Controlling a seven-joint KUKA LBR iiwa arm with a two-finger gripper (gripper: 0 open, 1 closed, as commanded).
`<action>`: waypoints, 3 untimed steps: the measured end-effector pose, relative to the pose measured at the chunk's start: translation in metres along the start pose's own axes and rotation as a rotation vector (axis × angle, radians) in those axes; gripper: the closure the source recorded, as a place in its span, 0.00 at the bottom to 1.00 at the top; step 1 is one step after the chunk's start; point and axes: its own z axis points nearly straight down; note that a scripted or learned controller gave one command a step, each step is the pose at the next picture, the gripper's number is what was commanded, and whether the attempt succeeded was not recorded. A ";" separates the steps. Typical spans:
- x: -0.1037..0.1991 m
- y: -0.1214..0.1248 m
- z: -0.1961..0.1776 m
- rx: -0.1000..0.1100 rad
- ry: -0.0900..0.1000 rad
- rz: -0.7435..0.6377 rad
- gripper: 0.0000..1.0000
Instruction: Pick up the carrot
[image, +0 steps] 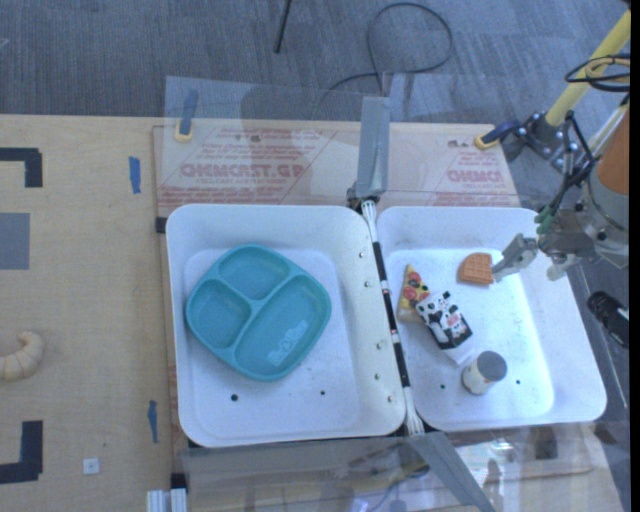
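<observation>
An orange wedge-shaped piece (477, 269) lies near the back of the right bin (575, 400); it is the only carrot-coloured thing here, and I cannot tell for sure that it is the carrot. My gripper (526, 268) hangs just to its right, over the bin's right side. Its fingers are spread open with nothing between them. One grey fingertip (503, 262) reaches almost to the orange piece's right edge.
The right bin also holds a yellow pizza-slice toy (410, 290), a black-and-white cow toy (443, 320) and a small grey cylinder (484, 372). A teal divided plate (258, 311) sits in the left bin (200, 400). A croissant (20, 356) lies on the bench at far left.
</observation>
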 end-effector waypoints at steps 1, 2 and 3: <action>0.002 0.060 0.090 -0.001 -0.001 -0.032 0.00; -0.012 0.109 0.156 -0.018 -0.007 -0.147 0.00; -0.011 0.107 0.150 -0.012 -0.007 -0.148 1.00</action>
